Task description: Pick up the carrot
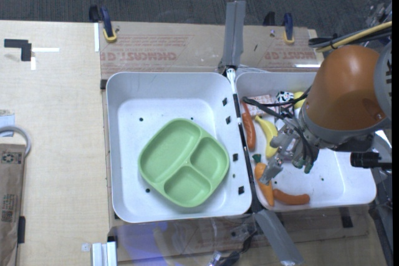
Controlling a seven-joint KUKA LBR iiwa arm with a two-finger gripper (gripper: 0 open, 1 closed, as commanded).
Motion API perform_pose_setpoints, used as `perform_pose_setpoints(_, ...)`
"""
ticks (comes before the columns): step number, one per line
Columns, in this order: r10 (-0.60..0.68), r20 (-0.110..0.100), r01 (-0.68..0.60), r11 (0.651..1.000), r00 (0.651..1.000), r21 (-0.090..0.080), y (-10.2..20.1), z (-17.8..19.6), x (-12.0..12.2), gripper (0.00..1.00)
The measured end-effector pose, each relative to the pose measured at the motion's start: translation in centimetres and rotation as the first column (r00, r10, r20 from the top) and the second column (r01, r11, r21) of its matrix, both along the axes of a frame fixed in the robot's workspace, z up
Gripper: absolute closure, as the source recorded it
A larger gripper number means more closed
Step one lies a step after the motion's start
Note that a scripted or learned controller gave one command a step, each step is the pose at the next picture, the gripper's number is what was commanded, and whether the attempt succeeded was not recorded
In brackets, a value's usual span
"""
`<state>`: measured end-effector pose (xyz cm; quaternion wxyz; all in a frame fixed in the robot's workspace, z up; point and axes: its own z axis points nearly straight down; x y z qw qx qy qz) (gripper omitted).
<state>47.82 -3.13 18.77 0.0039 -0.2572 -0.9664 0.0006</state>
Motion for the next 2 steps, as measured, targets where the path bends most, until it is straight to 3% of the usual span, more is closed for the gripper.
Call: perform_pose_setpoints(2, 0.000, 0.000, 0.000, 1.000, 1.000, 0.000, -0.01, 0.00, 0.00, 0.00)
